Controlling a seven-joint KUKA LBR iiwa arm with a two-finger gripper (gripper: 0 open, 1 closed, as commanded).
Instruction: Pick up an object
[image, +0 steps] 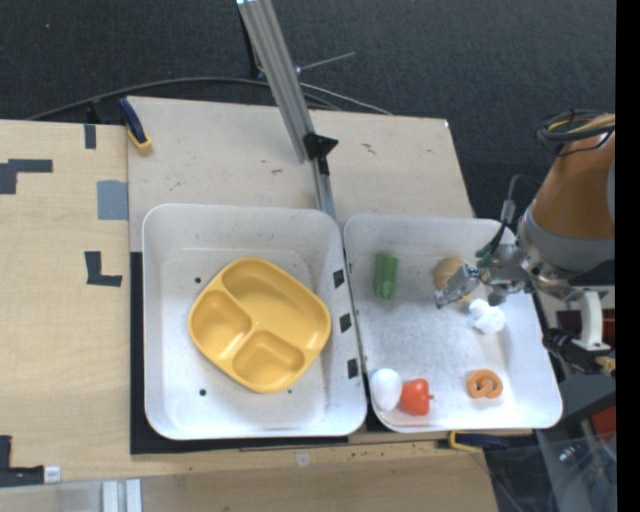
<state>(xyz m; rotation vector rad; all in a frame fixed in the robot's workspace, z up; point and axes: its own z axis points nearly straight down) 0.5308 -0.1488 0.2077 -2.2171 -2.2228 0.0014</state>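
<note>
Two bins (150, 300) on table | I see end effector (462, 290) near tan object (448, 269), above white ball (488, 318) | its opening: I cannot tell

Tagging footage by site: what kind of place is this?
Likely a robotics lab pick-and-place bench: two white bins on a wooden bench, toy food such as a red pepper, a yellow divided plate, loose cables on dark carpet.
</note>
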